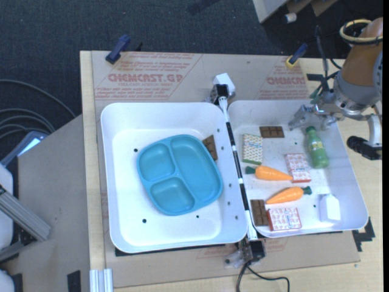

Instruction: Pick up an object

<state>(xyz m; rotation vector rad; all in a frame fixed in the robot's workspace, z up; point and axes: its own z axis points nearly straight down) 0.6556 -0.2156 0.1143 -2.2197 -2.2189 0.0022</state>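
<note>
Fingers (312, 115) above the green bottle (316, 148), their spread impossible to tell; arm (361, 59) cut off at right

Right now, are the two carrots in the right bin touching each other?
Apart. The camera view shows bare white bin floor between the upper carrot and the lower carrot; they lie one below the other without meeting.

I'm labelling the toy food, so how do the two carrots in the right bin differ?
The upper carrot has its green top at the left and its tip to the right; the lower carrot is reversed, green top at the right. The upper carrot lies nearly level, while the lower carrot slants up toward the right. The upper carrot lies beside a red-patterned packet; the lower carrot lies above another. Both are orange with green tops.
</note>
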